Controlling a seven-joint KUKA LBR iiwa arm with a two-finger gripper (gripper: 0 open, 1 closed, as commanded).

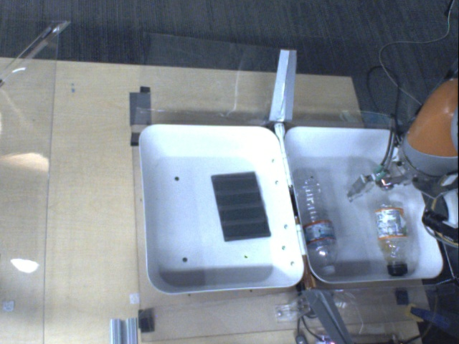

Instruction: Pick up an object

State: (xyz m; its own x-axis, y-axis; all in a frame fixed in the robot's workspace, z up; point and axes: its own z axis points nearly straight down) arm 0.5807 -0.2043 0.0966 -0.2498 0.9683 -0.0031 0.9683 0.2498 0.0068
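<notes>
Bench scene, non-task items only.
Two shallow white bins side by side on a light wood bench (pixel 79 213): left bin (pixel 161 192), right bin (pixel 337 145). Grey metal bar (pixel 283 84) runs up from the seam between them, at the far rim. Small black brackets at the left bin's outer corners, one at (pixel 140 113), one at (pixel 145 321). Clear plastic sheet (pixel 29 156) covers the bench's left side. Dark carpet (pixel 215 9) beyond the bench. Cables (pixel 405 49) loop at top right.
</notes>
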